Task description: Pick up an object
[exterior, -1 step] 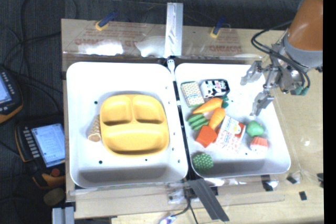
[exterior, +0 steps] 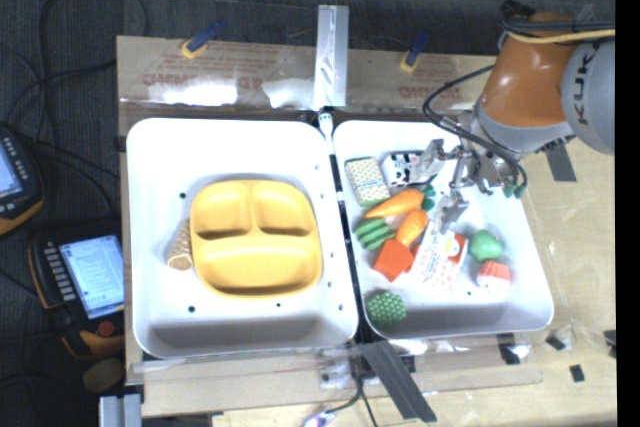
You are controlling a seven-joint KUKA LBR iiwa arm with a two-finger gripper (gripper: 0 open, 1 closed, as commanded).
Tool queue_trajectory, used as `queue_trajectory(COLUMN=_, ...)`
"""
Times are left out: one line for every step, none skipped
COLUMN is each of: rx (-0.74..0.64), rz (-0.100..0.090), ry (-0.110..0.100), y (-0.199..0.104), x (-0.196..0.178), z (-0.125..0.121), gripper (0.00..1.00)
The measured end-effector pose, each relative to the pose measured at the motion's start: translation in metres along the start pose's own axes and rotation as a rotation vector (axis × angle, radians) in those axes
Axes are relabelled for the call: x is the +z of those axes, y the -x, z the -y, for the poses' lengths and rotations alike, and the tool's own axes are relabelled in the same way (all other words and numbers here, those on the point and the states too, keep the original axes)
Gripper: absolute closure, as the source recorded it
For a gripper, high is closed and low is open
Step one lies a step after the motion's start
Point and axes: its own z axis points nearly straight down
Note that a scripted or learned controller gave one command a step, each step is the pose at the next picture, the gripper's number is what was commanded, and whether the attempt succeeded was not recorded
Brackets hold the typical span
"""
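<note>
My gripper [exterior: 447, 183] hangs over the back of the right bin [exterior: 535, 300], below the orange wrist band. Its fingers stand apart, open, with nothing between them. Just under and left of it lies an orange carrot [exterior: 398, 203]. A white packet [exterior: 437, 257] lies below the fingertips. Around these are a red-orange block [exterior: 393, 259], a green pod [exterior: 372, 233], a green ball [exterior: 485, 244], a strawberry [exterior: 493, 273], a bumpy green ball [exterior: 386, 305], a checkered box [exterior: 366, 178] and a black-and-white piece [exterior: 403, 166].
The left bin [exterior: 150, 315] holds a yellow divided tray [exterior: 257, 235] with an ice-cream cone [exterior: 180, 246] beside it. A metal divider [exterior: 342, 245] separates the bins. Cables run from the wrist at the right. Devices sit off the bench at far left.
</note>
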Motion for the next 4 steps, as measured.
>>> queue_trajectory(rx=0.05, rz=0.021, ry=-0.007, y=-0.044, x=0.038, z=-0.04, gripper=0.0)
queue_trajectory(rx=0.254, rz=0.032, ry=-0.012, y=-0.064, x=0.037, z=-0.055, gripper=0.0)
queue_trajectory(rx=0.264, rz=0.032, ry=-0.013, y=-0.075, x=0.038, z=-0.057, gripper=0.0)
queue_trajectory(rx=0.234, rz=0.033, ry=-0.007, y=-0.096, x=0.038, z=-0.063, gripper=0.0)
